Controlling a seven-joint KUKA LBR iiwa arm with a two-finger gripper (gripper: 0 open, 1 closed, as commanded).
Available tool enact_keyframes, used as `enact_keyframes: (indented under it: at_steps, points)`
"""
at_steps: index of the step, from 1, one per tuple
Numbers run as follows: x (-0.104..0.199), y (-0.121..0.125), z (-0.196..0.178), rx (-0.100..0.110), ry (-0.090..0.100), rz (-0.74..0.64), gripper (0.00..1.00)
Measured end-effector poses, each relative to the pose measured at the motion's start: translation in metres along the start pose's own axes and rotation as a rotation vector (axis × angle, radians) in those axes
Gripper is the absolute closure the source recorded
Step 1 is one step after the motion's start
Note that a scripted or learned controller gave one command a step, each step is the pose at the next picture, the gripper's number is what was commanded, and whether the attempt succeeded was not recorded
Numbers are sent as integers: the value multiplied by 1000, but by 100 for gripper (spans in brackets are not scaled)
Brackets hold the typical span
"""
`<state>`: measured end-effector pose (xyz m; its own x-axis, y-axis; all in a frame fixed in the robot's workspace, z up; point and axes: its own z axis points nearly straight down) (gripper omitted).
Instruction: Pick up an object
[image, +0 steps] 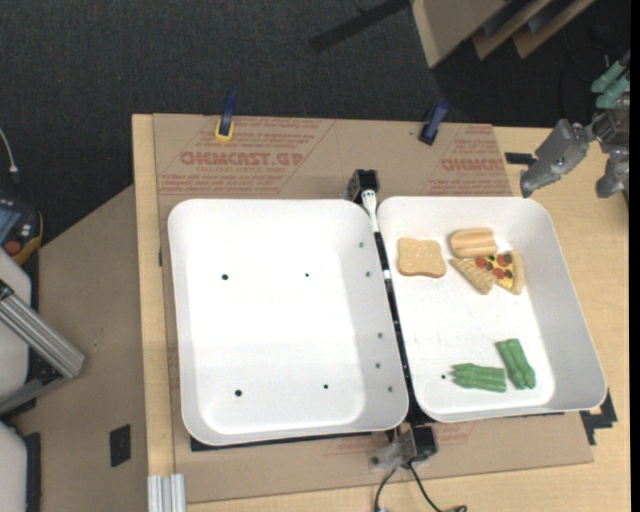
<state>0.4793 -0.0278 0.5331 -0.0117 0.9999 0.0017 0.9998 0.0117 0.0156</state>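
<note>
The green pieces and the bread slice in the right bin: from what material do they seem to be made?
The two green pieces look like moulded plastic: uniform green with a ridged surface, probably toy vegetables. The bread slice also looks like toy food, plastic or foam perhaps: flat tan colour, smooth rounded edges, matte finish. The view is too coarse to be sure.

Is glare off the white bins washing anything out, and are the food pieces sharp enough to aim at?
Camera view: lighting is even, and the right bin is bright with no blown-out glare; the bread slice, pizza slice and green pieces read clearly, casting faint shadows; the gripper at the upper right edge is softer, slightly blurred.
</note>
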Motion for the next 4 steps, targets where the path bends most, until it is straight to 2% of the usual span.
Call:
enact_keyframes:
  at_steps: [1,2,3,4]
  points:
    - [48,1,-2,10,-1,5,0]
    - [94,1,-2,12,-1,6,0]
    - [190,2,-1,13,1,0,0]
    - [224,3,-1,12,0,7,0]
